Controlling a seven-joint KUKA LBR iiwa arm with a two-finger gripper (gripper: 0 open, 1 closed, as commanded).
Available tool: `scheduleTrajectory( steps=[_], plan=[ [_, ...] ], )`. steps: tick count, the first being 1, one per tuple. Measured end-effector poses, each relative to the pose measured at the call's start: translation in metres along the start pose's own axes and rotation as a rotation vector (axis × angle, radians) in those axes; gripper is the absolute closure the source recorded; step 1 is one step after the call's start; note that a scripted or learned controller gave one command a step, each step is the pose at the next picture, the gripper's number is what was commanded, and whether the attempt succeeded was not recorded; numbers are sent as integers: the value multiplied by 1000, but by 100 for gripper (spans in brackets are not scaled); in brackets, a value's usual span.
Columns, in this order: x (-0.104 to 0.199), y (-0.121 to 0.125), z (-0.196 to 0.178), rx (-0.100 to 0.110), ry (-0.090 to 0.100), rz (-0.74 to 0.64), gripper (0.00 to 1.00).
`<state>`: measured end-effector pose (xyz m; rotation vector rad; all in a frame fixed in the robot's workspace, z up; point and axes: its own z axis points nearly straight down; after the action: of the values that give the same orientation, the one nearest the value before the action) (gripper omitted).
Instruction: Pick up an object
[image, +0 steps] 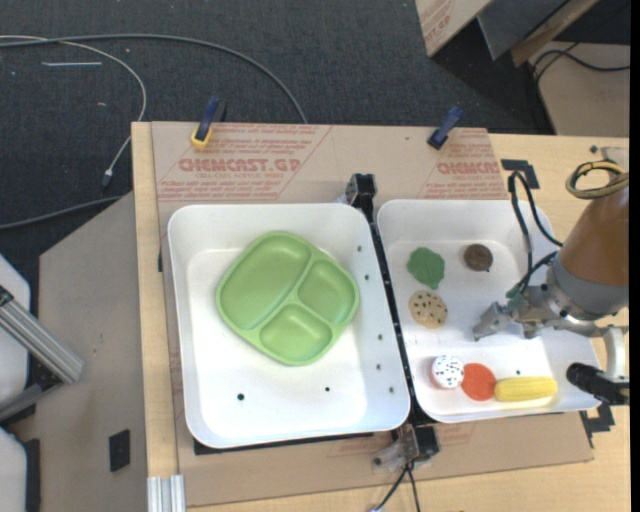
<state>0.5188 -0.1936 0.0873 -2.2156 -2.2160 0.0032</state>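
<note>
The right bin (450, 214) holds several small items. A green leafy piece (427, 266) and a brown round piece (478, 257) lie at the back, with a speckled cookie (428, 308) in the middle. Along the front lie a white dotted ball (447, 372), an orange-red round piece (479, 381) and a yellow corn cob (526, 389). My gripper (494, 323) hangs low over the bin's right middle, right of the cookie and above the orange piece, with nothing seen in it. The grey and orange arm (598, 250) comes in from the right.
The left bin (185, 300) holds a green divided plate (288, 297). Blue clamps (208, 121) (445, 127) sit at the cardboard bench's back edge. A black cable (522, 215) runs along the right bin's far right corner.
</note>
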Motion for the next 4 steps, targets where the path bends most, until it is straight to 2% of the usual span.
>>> scheduleTrajectory(
  steps=[1, 2, 4],
  plan=[
    [-1, 2, -15, -7, -3, 0, 100],
    [-7, 0, -60, -12, -6, 1, 100],
    [4, -5, -152, -12, -6, -2, 100]
  ],
)
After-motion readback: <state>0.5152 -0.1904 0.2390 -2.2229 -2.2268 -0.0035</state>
